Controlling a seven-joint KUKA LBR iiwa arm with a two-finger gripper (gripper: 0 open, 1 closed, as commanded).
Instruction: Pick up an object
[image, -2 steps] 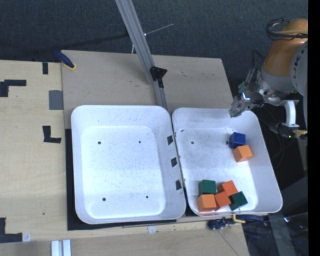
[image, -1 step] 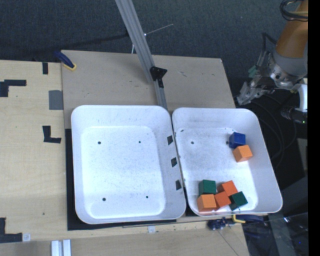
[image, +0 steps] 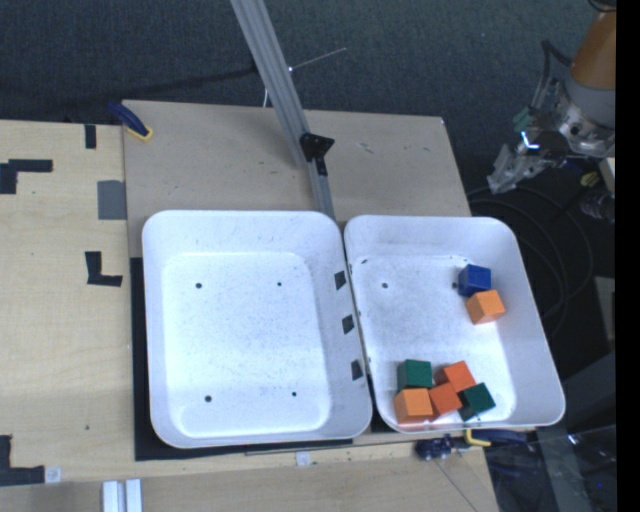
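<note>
The right bin (image: 500, 235) holds several small blocks. A blue block (image: 476, 277) and an orange block (image: 486, 306) lie near its right wall. At its front sits a cluster: a dark green block (image: 414, 374), an orange block (image: 458, 376), another green one (image: 477, 399), and two orange blocks (image: 413, 404) (image: 444, 400). My gripper (image: 516, 163) hangs at the upper right, beyond the bench's edge and well above the right bin. Nothing shows between its fingers.
The left bin (image: 160, 240) lies beside the right one. A slanted metal bar (image: 285, 85) with a black clamp (image: 316, 146) crosses the bench behind the bins. Black tape marks dot the wooden bench at left. Cables run at the right.
</note>
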